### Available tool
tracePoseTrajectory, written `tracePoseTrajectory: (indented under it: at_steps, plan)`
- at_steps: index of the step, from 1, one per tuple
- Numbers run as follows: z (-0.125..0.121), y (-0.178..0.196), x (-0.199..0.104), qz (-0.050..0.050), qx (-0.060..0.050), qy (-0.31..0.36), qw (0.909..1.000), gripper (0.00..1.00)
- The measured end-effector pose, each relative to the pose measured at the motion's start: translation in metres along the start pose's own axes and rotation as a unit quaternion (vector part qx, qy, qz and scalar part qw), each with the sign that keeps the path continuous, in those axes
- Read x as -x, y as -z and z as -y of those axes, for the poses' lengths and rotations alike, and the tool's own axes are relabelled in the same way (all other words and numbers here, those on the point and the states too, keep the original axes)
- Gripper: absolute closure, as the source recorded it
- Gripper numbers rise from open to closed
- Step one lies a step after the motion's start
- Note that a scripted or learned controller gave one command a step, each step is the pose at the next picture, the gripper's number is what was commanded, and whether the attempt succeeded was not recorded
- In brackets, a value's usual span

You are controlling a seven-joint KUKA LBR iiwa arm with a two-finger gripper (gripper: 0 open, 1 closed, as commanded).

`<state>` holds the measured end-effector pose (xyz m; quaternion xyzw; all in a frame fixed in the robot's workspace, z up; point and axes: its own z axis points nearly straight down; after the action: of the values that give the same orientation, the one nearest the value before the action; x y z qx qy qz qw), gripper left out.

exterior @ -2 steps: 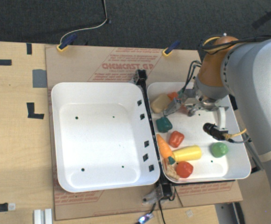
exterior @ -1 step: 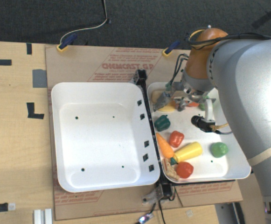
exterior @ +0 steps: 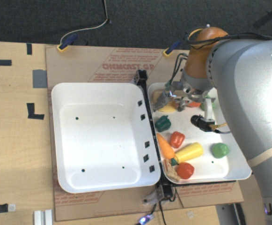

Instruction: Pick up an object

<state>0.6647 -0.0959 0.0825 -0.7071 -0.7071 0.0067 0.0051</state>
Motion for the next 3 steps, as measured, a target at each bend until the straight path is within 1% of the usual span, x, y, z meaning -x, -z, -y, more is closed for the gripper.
tracePoseTrajectory:
  at_steps: [1, 2, 3]
  plan:
    - [0.014, 0.001, 0.051, 0.000, 0.007, -0.001, 1.0000, 0.00]
    - [0.018, 0.003, 0.108, -0.006, 0.004, 0.003, 1.0000, 0.00]
    - [0.004, 0.000, 0.097, -0.002, -0.013, -0.003, 0.9999, 0.00]
